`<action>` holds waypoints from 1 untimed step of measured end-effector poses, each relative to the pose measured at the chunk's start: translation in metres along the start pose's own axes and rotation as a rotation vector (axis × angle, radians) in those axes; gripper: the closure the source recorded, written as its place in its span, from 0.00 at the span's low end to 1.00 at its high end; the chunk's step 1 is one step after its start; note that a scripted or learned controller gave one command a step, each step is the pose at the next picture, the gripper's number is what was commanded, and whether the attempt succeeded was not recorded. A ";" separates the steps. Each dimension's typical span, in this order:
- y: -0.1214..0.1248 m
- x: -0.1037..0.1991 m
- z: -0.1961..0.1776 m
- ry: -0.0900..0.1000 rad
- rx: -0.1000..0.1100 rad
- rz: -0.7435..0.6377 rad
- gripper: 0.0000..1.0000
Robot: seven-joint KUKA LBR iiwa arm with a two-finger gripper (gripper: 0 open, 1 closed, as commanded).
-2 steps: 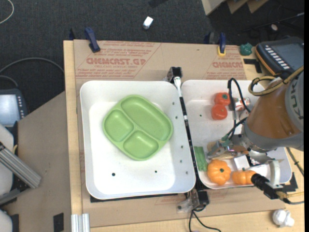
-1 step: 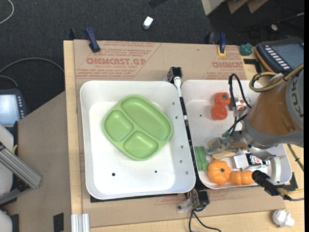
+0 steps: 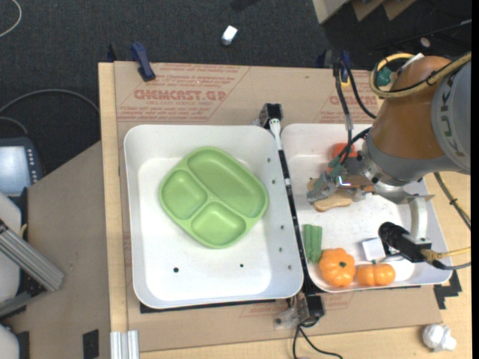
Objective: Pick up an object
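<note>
The arm [image 3: 430, 118] is grey with a broad glossy orange band, black cables looping alongside it.

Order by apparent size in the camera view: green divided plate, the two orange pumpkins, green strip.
1. green divided plate, clearly largest
2. the two orange pumpkins, too alike to rank
3. green strip, smallest

Dark carpet floor [image 3: 67, 28] around a brown paper-covered bench [image 3: 202, 88], white cable [image 3: 9, 13] top left.
</note>
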State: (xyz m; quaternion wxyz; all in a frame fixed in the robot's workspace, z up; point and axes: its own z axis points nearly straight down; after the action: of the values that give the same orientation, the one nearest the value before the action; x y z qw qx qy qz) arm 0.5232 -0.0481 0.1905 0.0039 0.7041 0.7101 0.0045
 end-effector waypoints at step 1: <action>0.016 0.051 -0.097 0.001 -0.002 0.000 1.00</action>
State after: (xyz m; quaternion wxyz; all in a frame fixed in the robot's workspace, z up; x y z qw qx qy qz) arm 0.5376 0.0030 0.2874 0.0041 0.7043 0.7099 0.0055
